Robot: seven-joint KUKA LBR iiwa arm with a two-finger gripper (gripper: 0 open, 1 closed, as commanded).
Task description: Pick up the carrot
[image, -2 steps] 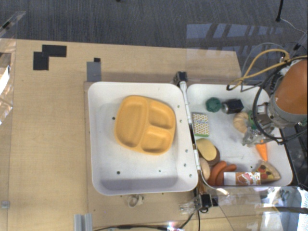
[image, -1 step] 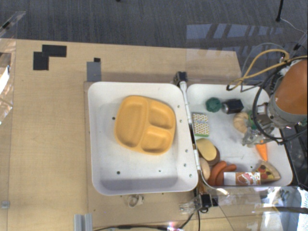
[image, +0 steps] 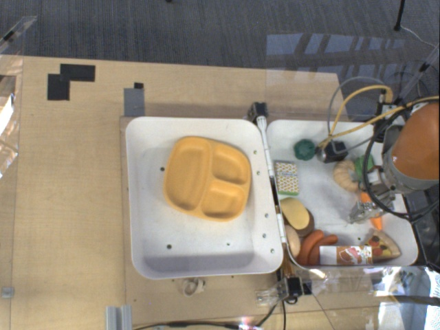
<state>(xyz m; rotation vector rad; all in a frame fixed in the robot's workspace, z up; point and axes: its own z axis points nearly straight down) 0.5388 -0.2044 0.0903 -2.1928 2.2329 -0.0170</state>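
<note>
Carrot (image: 375, 220) seen as orange sliver at right edge of right bin (image: 313, 184), right beside hand (image: 364, 210). Hand state cannot be told. Carrot not visibly lifted; pick judged unfinished.

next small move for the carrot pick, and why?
Probably a short, slow descent straight down, then close. The gripper sits low in the right bin, right over the orange carrot near the arm's side, so they look roughly lined up. Whether the carrot is already gripped can't be told, so check before lifting.
</note>
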